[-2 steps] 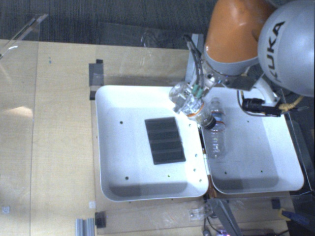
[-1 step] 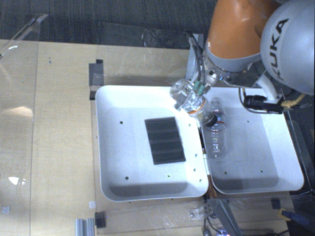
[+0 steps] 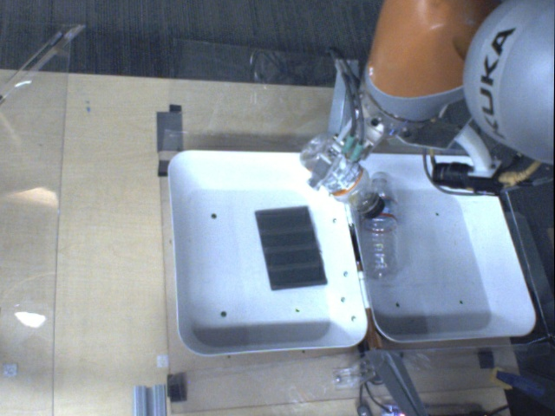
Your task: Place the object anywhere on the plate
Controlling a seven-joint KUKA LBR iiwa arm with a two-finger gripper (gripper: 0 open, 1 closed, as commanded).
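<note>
A dark ribbed rectangular plate (image 3: 290, 248) lies flat in the middle of the left white bin (image 3: 199, 319). A clear plastic bottle (image 3: 380, 243) lies in the right white bin (image 3: 460, 319), close to its left wall, with its neck pointing to the back. My gripper (image 3: 336, 173) hangs over the back end of the divider between the two bins, just up and left of the bottle's neck. A small orange spot shows right under the gripper. Whether the gripper touches the bottle is unclear. The plate sits below and left of the gripper.
The grey and orange arm (image 3: 434, 42) covers the back right corner above the right bin. A black cable (image 3: 464, 178) runs along that bin's back edge. Black clamps (image 3: 171, 137) stand at the left bin's back left corner.
</note>
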